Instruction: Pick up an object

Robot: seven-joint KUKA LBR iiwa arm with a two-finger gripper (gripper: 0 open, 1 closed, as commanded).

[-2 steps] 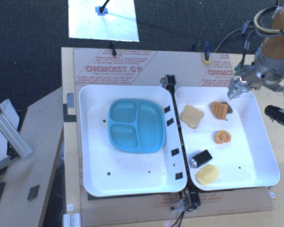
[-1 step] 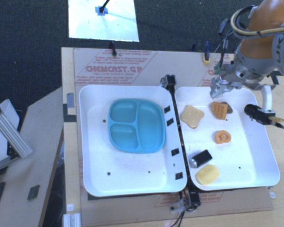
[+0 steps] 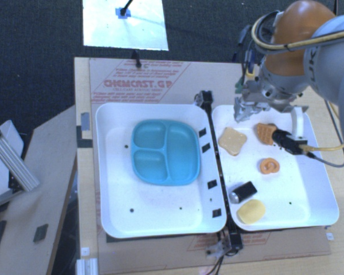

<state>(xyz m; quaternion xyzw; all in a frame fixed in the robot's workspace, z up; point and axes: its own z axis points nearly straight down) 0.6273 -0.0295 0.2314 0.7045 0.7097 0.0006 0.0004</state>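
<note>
While the blue plate (image 3: 164, 152) lies alone in the left bin (image 3: 112, 211), the toast (image 3: 233, 140) lies near the right bin's (image 3: 321, 205) far left corner, just below the gripper (image 3: 245, 112). How wide the gripper stands, I cannot tell; nothing visible is held.

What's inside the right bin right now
In the right bin: a toast slice, a waffle piece, a small pretzel, a black-and-silver object, a yellow piece. The arm covers its far corner.
</note>
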